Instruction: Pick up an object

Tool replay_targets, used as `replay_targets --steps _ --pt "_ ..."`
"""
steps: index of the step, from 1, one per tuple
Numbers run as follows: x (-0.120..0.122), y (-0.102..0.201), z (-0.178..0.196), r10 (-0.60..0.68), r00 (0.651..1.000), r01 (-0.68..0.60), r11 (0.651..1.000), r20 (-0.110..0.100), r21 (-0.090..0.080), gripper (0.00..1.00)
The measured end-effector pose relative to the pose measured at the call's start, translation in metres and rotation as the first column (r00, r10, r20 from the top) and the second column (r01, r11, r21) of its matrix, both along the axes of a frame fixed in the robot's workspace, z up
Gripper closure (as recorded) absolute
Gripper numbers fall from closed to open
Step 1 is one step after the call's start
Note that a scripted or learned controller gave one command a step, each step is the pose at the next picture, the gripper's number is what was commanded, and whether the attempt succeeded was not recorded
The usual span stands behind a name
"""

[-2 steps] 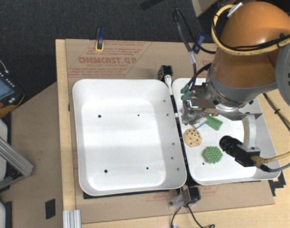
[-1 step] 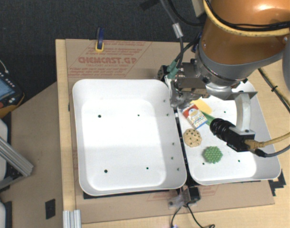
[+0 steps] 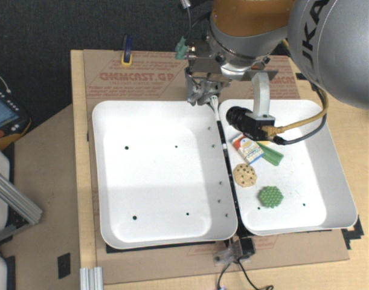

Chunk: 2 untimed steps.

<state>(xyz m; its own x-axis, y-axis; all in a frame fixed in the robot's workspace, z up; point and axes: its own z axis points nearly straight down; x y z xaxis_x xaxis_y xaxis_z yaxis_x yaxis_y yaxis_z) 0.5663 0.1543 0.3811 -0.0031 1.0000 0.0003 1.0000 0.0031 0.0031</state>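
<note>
We see the gripper (image 3: pixel 203 96) at the rear rim of the left bin (image 3: pixel 112 162); finger opening: we cannot tell. Nearest the fingers, in the right bin (image 3: pixel 329 174), lies a tube with a green cap (image 3: pixel 256 150), then a cookie (image 3: pixel 245 175) and a green disc (image 3: pixel 270 196).

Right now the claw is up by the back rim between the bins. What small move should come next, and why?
Probably shift the claw toward the front and slightly right, over the right bin, before descending. It sits at the back of the divider, above no object. The cookie, green round piece and small carton all lie in that bin; the cookie is nearest the divider.
</note>
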Motion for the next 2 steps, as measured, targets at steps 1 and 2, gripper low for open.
replay_targets --steps 1,2 --pt "-0.003 -0.005 -0.035 -0.005 1.000 0.005 1.000 -0.009 -0.002 1.00" --pt "-0.080 -0.051 -0.068 -0.008 1.000 0.008 1.000 -0.014 -0.002 1.00"
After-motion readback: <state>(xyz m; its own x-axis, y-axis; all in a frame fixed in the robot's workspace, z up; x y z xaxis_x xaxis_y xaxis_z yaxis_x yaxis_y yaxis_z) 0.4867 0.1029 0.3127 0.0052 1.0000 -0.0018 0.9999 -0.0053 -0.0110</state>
